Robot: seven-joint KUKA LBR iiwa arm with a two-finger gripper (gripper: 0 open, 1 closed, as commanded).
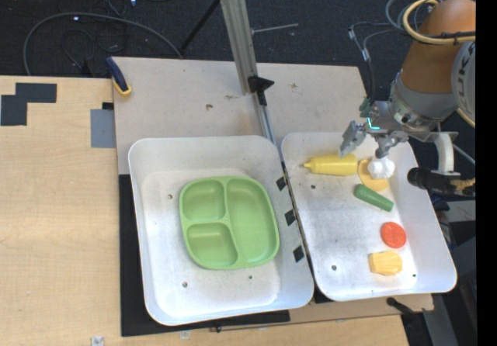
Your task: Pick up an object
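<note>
A: Take the right bin (435, 278) as the landmark. What lies at its near end?

B: A yellow block-like toy (385, 263) sits near the front rim, and just behind it a round orange-red piece (394, 234), close by but apart from it.

A: And further back?

B: Toward the middle lies a green stick-shaped object (373, 198), tilted. Behind that, a yellow squeeze bottle (333, 165) lies on its side with its nozzle pointing toward the bin's left wall. At the bottle's right end is a small white item (378, 167), touching or nearly touching it; I cannot tell which.

A: Where is the pincer?

B: The pincer (368, 143) hangs over the bin's far end, just above the yellow bottle and the white item. Its two fingers (351, 137) are spread apart, with nothing between them. The grey arm with its orange band (439, 46) rises behind the bin's far right corner.

A: Anything left of that bin?

B: The left bin (147, 259) stands directly beside it on the desk (46, 205), holding a green divided tray (229, 222) with three compartments. Beyond both bins an aluminium post (239, 38) stands upright.
</note>
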